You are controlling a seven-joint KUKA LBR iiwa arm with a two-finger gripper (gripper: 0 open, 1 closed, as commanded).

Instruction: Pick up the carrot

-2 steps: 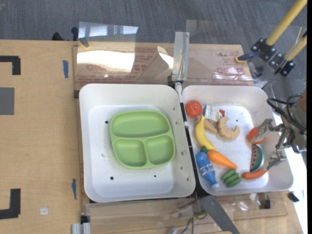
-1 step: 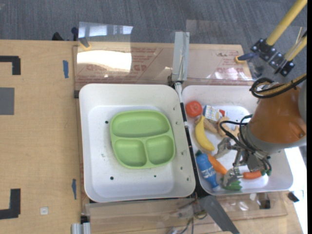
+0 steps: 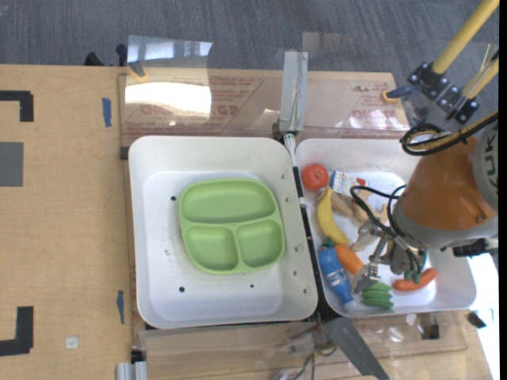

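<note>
The carrot (image 3: 348, 257) is a short orange piece with a green stub at its upper left end. It lies in the right bin (image 3: 451, 301), between the banana (image 3: 329, 216) and the blue bottle (image 3: 334, 274). My gripper (image 3: 371, 267) hangs low over the bin, just right of the carrot and close to its lower end. The arm's orange band (image 3: 440, 188) hides the bin's middle behind it. I see nothing held in the gripper.
Around the gripper lie a red-orange chili (image 3: 415, 281), a green pod (image 3: 378, 295), a red tomato (image 3: 314, 176) and a white packet (image 3: 348, 184). The left bin (image 3: 150, 236) holds a green divided plate (image 3: 231, 226). A clear wall stands behind both bins.
</note>
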